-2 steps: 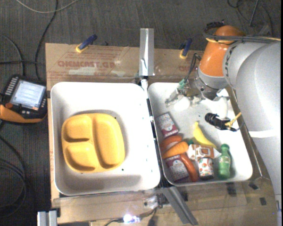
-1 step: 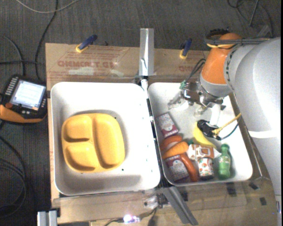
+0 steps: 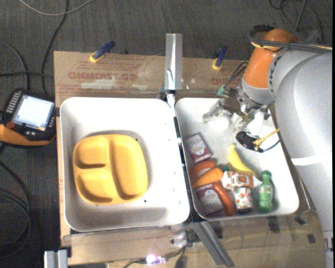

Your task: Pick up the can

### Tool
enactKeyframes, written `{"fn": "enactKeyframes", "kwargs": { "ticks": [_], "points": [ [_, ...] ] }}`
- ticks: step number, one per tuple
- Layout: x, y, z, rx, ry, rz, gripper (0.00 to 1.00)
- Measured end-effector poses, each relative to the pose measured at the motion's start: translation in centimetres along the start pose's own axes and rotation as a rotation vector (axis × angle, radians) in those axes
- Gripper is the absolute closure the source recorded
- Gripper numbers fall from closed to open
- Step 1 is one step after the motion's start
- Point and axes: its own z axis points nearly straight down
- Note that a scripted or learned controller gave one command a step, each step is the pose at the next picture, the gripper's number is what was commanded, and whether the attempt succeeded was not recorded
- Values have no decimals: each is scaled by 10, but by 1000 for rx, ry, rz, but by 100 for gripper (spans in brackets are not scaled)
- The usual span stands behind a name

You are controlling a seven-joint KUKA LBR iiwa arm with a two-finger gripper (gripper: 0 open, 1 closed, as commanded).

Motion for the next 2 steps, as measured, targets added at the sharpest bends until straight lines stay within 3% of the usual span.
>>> {"fn": "enactKeyframes", "kwargs": {
  "ticks": [1, 2],
  "points": [
    [16, -11, 0, -1, -21, 176, 0],
    [-49, -12, -1, -31, -7, 90, 0]
  ]
}}
